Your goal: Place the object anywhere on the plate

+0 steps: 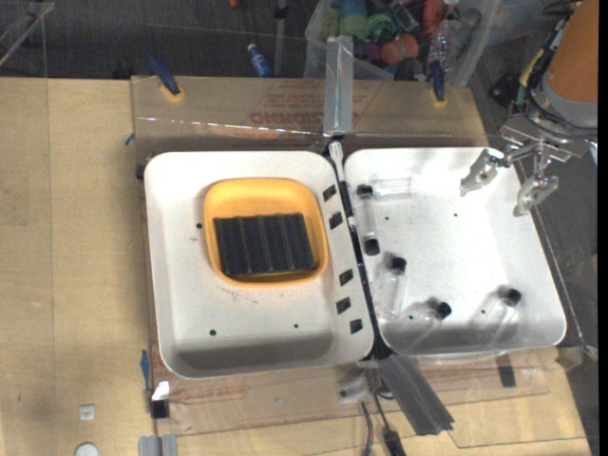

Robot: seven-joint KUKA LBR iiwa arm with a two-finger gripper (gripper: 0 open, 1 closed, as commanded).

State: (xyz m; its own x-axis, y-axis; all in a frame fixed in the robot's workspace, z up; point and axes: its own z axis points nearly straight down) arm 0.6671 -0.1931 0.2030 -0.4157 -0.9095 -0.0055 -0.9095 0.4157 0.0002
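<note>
**binwatcher:** So, the flat black ribbed rectangular block (263,243) lies on the orange-yellow rounded-square plate (220,198), roughly centred, long side running left to right. The plate's rim shows all round it. The plate sits in the left shallow white bin (180,312), a bit towards the back.

**kuka_fan:** Yep. And the two-finger gripper (505,180) is nowhere near it. It hangs over the back right corner of the right shallow white bin (456,245), well apart from the plate. Its metal fingers (481,170) stand spread with only bare bin floor showing between them, so it's released and carrying nothing.

**binwatcher:** The arm's orange band (577,55) pokes in at the top right edge, above the wrist.

**kuka_fan:** The right bin holds a scatter of small clear vials with black caps. One (366,192) is near the back left corner and two (372,246) (397,265) are beside the divider. Another two (439,309) (510,296) sit along the front wall. They're see-through, so their exact outlines are hard to tell.

**binwatcher:** Behind the bins lies a brown cardboard sheet (237,103), with a blue clamp (168,82) at its left corner. A clear plastic tub of colourful toys (399,12) sits further back. Everything rests on the pale wooden bench (57,255).
</note>
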